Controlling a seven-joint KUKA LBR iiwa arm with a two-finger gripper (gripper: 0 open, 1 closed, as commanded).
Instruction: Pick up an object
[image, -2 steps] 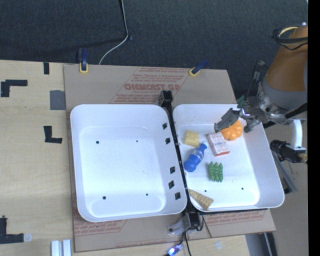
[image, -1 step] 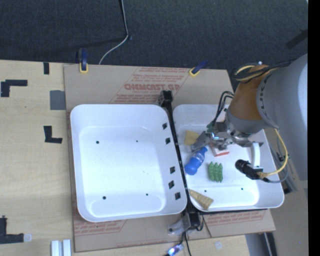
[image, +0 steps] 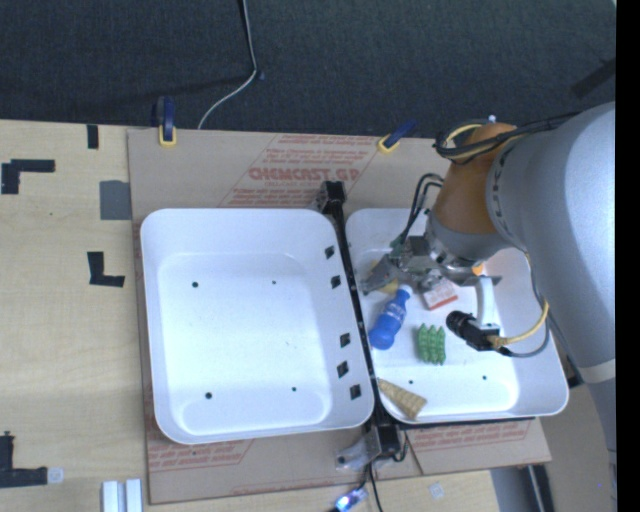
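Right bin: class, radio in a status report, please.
Gripper low in right bin, fingers unreadable. Blue bottle just below it, not held. Green block, tan piece nearby.

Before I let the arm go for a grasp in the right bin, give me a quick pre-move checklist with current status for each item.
1. Gripper is over the right bin: ok.
2. Targets present: blue bottle, green block, tan piece, red and white item: ok.
3. Something already held in the gripper: cannot tell.
4. Blue bottle free of neighbours: ok, it lies apart from the green block.
5. Tan piece graspable: not ok, it sits against the bin's near corner.
6. Left bin out of the arm's way: ok.
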